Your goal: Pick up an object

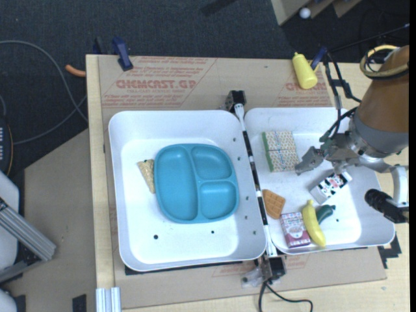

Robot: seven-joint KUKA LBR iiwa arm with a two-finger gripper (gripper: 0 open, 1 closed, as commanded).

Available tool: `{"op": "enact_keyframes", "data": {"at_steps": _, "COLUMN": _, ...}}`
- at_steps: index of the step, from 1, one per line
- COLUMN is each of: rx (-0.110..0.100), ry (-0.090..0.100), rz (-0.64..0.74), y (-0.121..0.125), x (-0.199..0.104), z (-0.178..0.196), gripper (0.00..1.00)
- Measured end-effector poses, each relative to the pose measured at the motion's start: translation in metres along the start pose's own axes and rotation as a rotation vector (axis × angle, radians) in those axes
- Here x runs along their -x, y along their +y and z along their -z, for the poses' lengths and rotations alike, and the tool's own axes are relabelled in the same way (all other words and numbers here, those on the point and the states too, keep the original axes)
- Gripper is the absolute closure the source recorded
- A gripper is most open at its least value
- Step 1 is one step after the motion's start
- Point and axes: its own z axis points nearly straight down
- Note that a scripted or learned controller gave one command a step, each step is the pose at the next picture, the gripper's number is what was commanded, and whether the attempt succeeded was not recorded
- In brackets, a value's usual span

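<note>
My gripper [313, 160] hangs over the middle of the right bin [364, 119], reaching in from the right. It sits just right of a patterned green-and-white box [279, 149] and above a small white-and-grey packet [330, 186]. Nothing shows held in it. Lower in the same bin lie an orange waffle piece [274, 203], a pink box [294, 229], a yellow banana [314, 224] and a small green item [325, 212].
The left bin [130, 226] holds a blue divided plate [195, 182] with a tan cracker [147, 171] at its left edge. A yellow bottle [303, 71] and a blue clamp [121, 54] sit on the bench behind the bins.
</note>
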Motion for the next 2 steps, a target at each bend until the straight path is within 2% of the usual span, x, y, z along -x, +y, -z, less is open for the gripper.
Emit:
{"op": "enact_keyframes", "data": {"at_steps": 1, "rx": -0.001, "ry": -0.002, "rz": -0.003, "y": -0.019, "x": 0.06, "z": -0.091, "gripper": 0.0}}
{"op": "enact_keyframes", "data": {"at_steps": 2, "rx": -0.001, "ry": 0.001, "rz": -0.001, "y": -0.047, "x": 0.039, "z": -0.116, "gripper": 0.0}}
